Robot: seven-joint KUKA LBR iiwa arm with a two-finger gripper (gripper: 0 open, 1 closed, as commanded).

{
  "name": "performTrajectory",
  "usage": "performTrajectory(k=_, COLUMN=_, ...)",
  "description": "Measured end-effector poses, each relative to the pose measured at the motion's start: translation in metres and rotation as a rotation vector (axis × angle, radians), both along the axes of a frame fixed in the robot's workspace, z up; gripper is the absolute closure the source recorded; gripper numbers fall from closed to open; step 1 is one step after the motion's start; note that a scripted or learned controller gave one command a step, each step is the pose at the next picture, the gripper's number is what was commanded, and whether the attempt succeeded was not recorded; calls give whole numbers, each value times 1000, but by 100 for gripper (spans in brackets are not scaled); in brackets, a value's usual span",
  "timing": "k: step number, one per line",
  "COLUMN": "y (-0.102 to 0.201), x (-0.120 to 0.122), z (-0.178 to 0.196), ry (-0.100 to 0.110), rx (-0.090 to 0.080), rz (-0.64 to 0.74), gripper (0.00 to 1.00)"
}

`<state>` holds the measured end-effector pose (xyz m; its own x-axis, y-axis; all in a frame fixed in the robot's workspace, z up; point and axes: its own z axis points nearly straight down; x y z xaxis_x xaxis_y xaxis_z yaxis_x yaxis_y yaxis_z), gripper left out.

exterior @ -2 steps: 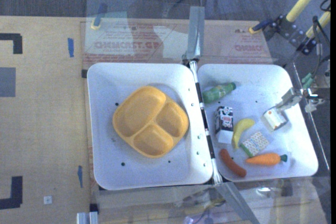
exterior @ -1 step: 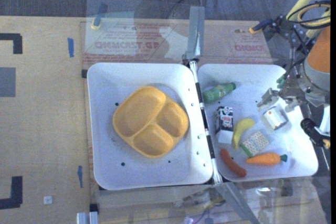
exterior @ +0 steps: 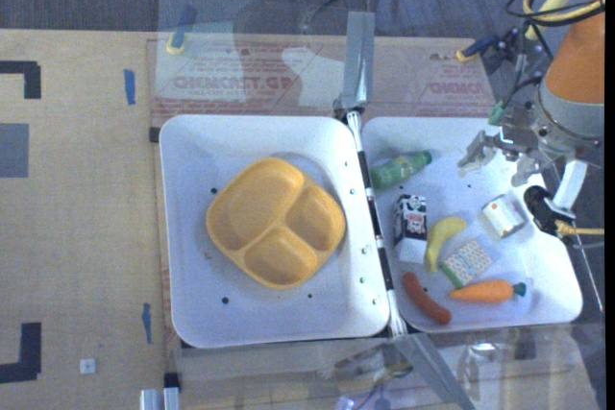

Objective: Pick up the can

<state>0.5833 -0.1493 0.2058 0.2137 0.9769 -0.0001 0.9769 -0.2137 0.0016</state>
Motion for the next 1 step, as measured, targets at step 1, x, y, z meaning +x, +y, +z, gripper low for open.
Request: performTrajectory(k=1, y=-47, x=-31, z=-96, ry=1, rx=0, rz=-199, gripper=0)
